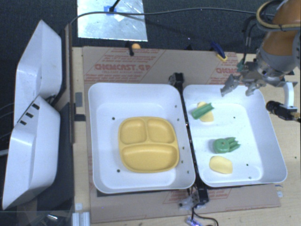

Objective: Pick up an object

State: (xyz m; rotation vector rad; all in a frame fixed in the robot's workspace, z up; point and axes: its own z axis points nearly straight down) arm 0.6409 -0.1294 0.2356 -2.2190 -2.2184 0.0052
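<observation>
Nearest the camera, in the right bin (268, 140): a pale yellow lump (220, 165) low on the floor, lying alone. Just beyond it, a green toothed piece (225, 145), round with short prongs pointing right, close to the lump but apart from it. Farther up the same bin, a green stick (202, 110) laid at a slant across a second small yellow piece (206, 116), the two touching. In the left bin (101, 126), alongside: a yellow divided plate (148, 143) with three compartments, sitting flat near the middle. Both bins side by side on a brown cardboard sheet (141, 62) covering the surface. Past the far rim of the right bin, toward its right corner: the end effector (239, 89), spread wide, two grey fingers splayed apart with nothing between them, hanging above the rim and well clear of all four pieces. Behind it, the grey wrist and orange band (282, 41). Farthest off, a shiny metal square (112, 13) on dark carpet.
</observation>
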